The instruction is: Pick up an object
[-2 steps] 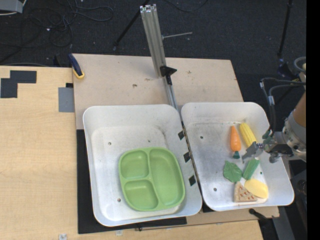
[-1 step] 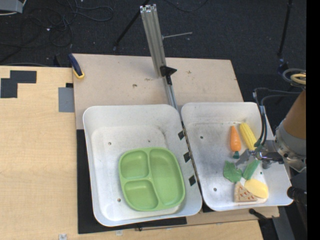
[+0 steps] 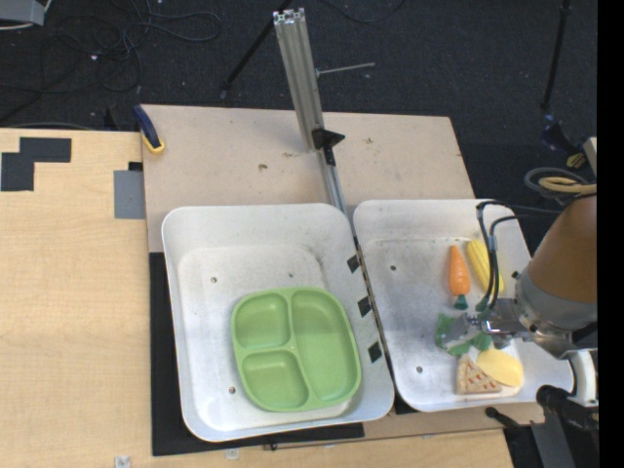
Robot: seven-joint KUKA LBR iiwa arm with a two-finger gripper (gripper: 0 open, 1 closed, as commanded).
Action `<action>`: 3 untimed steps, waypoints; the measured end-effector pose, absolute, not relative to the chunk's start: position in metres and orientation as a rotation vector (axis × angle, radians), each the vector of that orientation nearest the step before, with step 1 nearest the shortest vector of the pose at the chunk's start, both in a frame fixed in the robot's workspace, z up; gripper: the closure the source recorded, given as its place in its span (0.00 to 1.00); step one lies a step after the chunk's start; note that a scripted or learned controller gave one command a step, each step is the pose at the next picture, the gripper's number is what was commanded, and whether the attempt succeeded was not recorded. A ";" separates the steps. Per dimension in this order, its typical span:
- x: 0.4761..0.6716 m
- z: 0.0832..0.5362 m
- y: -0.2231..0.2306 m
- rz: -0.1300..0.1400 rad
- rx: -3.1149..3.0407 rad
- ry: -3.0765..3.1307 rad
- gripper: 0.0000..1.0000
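Since the pincer [image 3: 466, 331] sits low in the right bin [image 3: 409, 261] at a green toy [image 3: 450, 330], its spread untellable, it should close squarely before lifting.

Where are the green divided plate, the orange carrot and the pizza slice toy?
green divided plate [image 3: 294, 349], camera view, centre where its dividers meet
orange carrot [image 3: 458, 271], camera view, middle of its body
pizza slice toy [image 3: 475, 378], camera view, its waffled face

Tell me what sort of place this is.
Probably a robotics lab test bench: two white bins on a board, toy food like a carrot beside the gripper, cables on the dark floor.
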State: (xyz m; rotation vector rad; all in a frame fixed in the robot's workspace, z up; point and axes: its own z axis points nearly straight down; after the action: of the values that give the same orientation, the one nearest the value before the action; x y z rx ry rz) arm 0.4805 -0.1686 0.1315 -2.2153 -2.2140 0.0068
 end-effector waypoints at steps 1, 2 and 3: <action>0.482 0.145 -0.170 0.003 -2.223 -2.212 1.00; 0.484 0.189 -0.177 -0.001 -2.223 -2.223 1.00; 0.485 0.219 -0.177 -0.001 -2.221 -2.224 1.00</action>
State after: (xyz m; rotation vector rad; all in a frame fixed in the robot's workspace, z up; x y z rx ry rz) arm 0.4850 -0.1773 0.2193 -2.2213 -2.2237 -0.0011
